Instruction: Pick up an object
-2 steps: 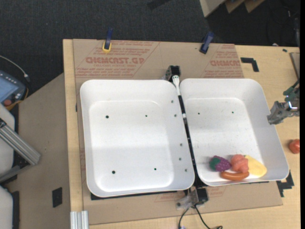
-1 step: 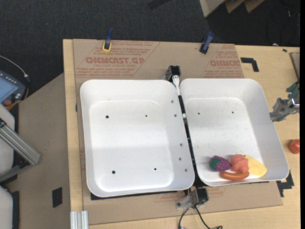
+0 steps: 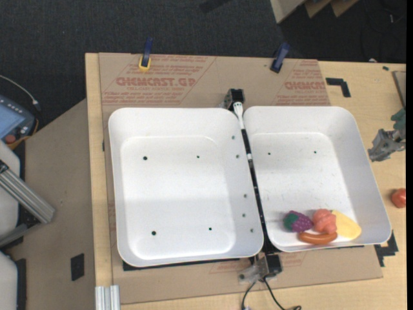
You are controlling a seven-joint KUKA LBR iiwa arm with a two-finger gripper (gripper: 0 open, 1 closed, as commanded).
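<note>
Purple grapes (image 3: pixel 298 221), orange toy (image 3: pixel 325 221), yellow piece (image 3: pixel 348 227) and sausage (image 3: pixel 317 237) bunching at right bin's (image 3: pixel 348 131) 5 o'clock corner, probably sliding downhill. End effector (image 3: pixel 386 144) idling around 3 o'clock, grip state impossible telling.

orange object (image 3: pixel 399 198) cut off at right edge

1. two bins sit side by side on the surface (image 3: pixel 193 289), the left bin (image 3: pixel 129 192) touching the right bin (image 3: pixel 361 166).
2. four toy foods cluster in the right bin's near corner: grapes (image 3: pixel 297 221) leftmost, a sausage (image 3: pixel 317 237) in front, a lumpy piece (image 3: pixel 325 221) in the middle, a lemon (image 3: pixel 349 227) rightmost.
</note>
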